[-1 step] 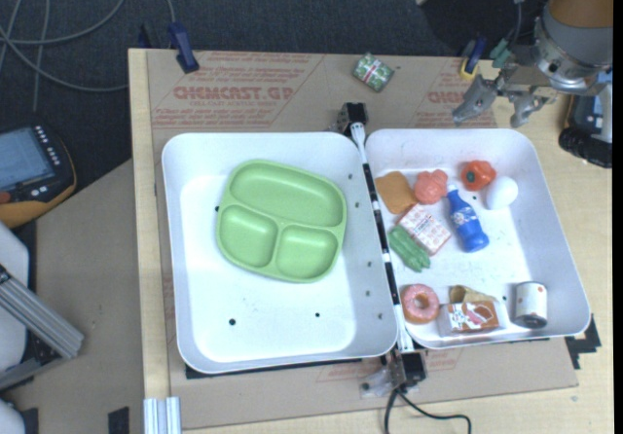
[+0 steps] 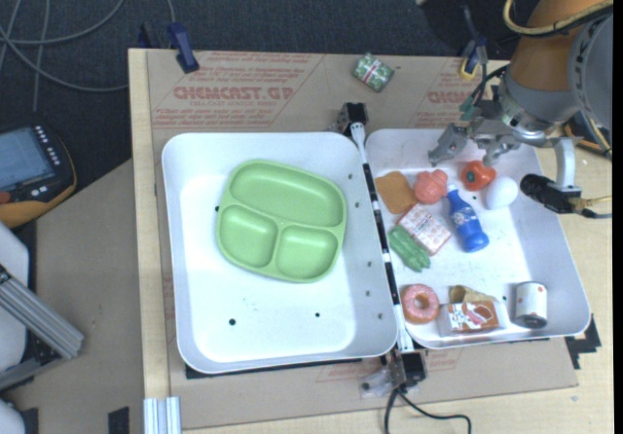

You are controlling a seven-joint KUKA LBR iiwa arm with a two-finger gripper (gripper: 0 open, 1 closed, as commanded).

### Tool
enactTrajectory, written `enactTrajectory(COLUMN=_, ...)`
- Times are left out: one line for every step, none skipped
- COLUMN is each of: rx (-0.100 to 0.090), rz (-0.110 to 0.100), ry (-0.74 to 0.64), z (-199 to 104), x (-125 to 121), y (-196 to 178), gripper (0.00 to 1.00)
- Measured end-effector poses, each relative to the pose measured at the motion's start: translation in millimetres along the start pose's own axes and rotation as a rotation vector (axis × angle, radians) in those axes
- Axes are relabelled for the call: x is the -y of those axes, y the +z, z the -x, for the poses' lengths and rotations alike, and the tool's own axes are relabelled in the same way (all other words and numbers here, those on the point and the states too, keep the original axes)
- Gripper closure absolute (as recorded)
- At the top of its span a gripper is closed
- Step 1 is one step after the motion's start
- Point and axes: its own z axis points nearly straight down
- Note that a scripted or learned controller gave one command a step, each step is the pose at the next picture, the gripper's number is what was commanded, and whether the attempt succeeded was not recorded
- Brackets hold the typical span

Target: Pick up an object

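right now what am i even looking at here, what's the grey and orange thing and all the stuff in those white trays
This is one photo from a camera fixed above a workbench, looking down at a slant. The grey and orange thing is a robot arm reaching in from the right; its tool, the two-fingered part that grasps, hangs over the far end of the right bin. I can't tell whether it holds anything.

The left bin holds a green divided plate. The right bin holds small items: a blue bottle, a red toy tomato, a white egg shape, a pink doughnut, a green toy vegetable, a metal can and some small packets.
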Motion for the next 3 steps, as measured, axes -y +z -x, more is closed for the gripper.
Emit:
enactTrajectory(rx=0.001, rz=0.001, ry=0.000, z=6.1, x=47.2, y=65.1, gripper=0.00)
enactTrajectory(rx=0.002, rz=0.005, ry=0.001, z=6.1, x=45.8, y=53.7, gripper=1.00)
enactTrajectory(rx=0.001, rz=0.008, ry=-0.002, z=-37.0, x=75.8, y=-51.6, gripper=1.00)
